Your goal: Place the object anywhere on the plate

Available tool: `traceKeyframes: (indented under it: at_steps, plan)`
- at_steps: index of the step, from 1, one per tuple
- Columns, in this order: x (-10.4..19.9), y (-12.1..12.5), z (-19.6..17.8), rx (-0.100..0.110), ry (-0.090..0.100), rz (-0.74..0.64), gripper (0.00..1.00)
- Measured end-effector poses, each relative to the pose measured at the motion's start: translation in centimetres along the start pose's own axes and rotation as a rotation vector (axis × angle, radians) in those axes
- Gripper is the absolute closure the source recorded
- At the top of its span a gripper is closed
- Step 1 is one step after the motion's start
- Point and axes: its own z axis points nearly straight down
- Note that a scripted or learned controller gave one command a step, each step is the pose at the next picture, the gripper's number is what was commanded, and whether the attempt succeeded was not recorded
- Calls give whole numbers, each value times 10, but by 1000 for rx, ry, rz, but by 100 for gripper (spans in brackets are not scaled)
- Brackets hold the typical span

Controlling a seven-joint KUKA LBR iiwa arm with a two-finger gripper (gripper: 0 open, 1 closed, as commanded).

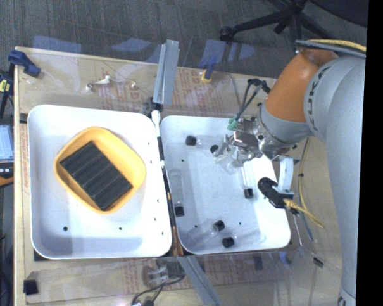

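Two Bins, One Plate, Clear Object Under the Pincer

Two shallow white bins sit side by side on the tabletop. The left bin (38, 174) carries a yellow rounded plate (131, 154) with a dark ribbed rectangular slab (94, 175). Near the right bin's (194, 232) far edge, the pincer (237, 147) hovers at a small clear plastic object (224, 158); whether it grips is unclear. Small black pieces (219, 226) lie scattered.
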Motion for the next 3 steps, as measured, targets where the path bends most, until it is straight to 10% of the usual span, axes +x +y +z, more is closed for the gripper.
traceKeyframes:
  at_steps: [1, 3]
  plan:
    - [54, 52, 6, -2, -3, -247, 100]
    - [139, 59, 24, -4, -4, -669, 100]
